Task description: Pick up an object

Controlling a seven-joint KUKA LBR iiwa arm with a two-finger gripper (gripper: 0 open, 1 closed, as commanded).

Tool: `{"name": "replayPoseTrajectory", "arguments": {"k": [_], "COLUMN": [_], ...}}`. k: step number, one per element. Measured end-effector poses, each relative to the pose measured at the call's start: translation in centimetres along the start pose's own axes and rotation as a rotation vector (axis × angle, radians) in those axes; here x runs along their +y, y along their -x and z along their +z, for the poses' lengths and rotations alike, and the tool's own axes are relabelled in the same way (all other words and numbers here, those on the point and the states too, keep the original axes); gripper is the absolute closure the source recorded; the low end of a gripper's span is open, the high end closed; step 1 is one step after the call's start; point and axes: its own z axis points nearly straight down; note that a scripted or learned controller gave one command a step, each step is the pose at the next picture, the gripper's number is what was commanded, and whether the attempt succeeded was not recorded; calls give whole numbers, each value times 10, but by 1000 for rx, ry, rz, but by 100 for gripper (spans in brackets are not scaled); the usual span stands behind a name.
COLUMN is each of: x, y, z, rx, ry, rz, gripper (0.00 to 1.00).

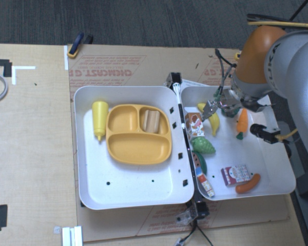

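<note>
My gripper (211,108) hangs low over the back left part of the right bin (274,160). Its tip is right above the top end of a yellow banana (214,125). I cannot make out whether it touches the banana. Just left of the banana lies a small printed carton (194,125). An orange carrot (241,123) lies to the right of the gripper, under the wrist. Nearer the front are a green leafy toy (204,146), a red box (235,175) and a sausage (247,184).
The left bin (133,183) holds a yellow divided plate (138,150) with a tan block (151,121) in one compartment. A yellow bottle (99,118) stands beside the plate. A slim tube (205,185) and a dark green item (199,163) lie along the right bin's left wall.
</note>
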Motion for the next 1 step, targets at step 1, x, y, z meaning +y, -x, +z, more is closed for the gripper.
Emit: {"name": "replayPoseTrajectory", "arguments": {"k": [1], "x": [3], "y": [-1], "z": [-9], "rx": [-2], "ry": [16], "rz": [-9], "gripper": [100]}}
